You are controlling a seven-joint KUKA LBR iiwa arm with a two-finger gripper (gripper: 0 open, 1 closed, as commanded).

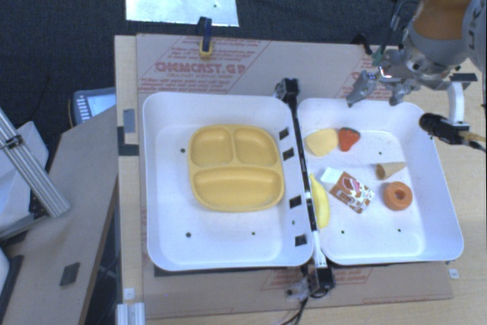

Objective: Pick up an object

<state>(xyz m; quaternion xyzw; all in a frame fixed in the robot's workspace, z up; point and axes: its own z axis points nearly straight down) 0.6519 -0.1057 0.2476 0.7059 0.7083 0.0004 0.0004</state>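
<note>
**Claw hangs spread above the right bin's far edge, holding nothing**

The grey arm [449, 11] with its orange band reaches in from the right, and its claw [380, 91] sits over the far rim of the right bin [437, 236]. The two fingers [359, 91] stand apart, splayed to either side, with nothing between them.

All the small objects lie in the right bin, nearer the camera than the claw. A pale yellow lump [322, 141] rests near the bin's far left corner, touching a red-orange piece [348, 138] on its right. Further right, a tan cone-shaped item [390, 170] lies on its side. Just below it sits an orange ring [397, 195], like a small doughnut. A small printed carton [348, 190] lies tilted near the middle of the bin, and a yellow banana-like piece [320, 203] runs along the bin's left wall, beside the divider.

The left bin [163, 240] carries a yellow sectioned plate [232, 167] with three compartments, lying flat in its middle.

Both bins rest side by side on a cardboard sheet [228, 61] on the worktop [472, 186].
</note>
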